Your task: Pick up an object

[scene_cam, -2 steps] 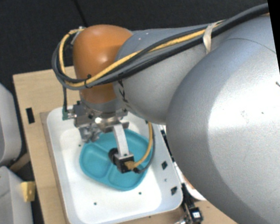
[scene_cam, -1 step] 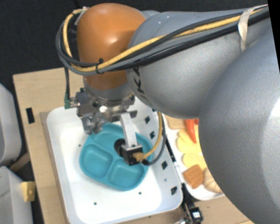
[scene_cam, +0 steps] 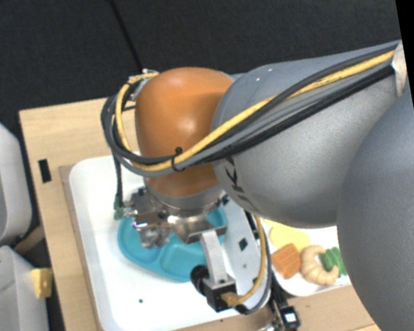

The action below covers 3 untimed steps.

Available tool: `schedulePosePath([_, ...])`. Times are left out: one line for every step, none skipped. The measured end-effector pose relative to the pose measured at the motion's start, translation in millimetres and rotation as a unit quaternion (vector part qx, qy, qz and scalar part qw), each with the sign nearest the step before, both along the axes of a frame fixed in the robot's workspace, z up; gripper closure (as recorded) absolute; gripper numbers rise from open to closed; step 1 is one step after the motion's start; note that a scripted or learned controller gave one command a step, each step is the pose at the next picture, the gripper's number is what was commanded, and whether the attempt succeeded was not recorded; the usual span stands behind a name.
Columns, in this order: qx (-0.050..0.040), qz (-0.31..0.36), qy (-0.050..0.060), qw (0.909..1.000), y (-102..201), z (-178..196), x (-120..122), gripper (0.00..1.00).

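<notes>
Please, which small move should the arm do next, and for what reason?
Probably a slow straight lift, to test the grasp. The gripper sits low over the light-blue flat object in the white bin, and the wrist hides the contact, so a grasp cannot be confirmed.

The arm (scene_cam: 322, 140) was smooth matte grey, with a rounded glossy orange band (scene_cam: 176, 126) above the wrist. Black and yellow cables (scene_cam: 210, 138) ran along its side, looping over a metallic wrist flange (scene_cam: 189, 221).
</notes>
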State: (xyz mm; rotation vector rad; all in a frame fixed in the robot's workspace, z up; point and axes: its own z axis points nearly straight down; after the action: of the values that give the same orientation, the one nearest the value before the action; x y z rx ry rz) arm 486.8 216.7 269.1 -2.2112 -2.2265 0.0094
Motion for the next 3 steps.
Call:
schedulePosePath([0.0008, -0.001, -0.002, 1.0000, -0.7, 10.9, 4.0, 1.00])
schedulePosePath([0.0044, -0.001, -0.012, 0.9999, 4.8, 287.6, 27.3, 1.00])
schedulePosePath([-0.0034, -0.003, 0.005, 1.0000, 4.2, 111.9, 34.3, 1.00])
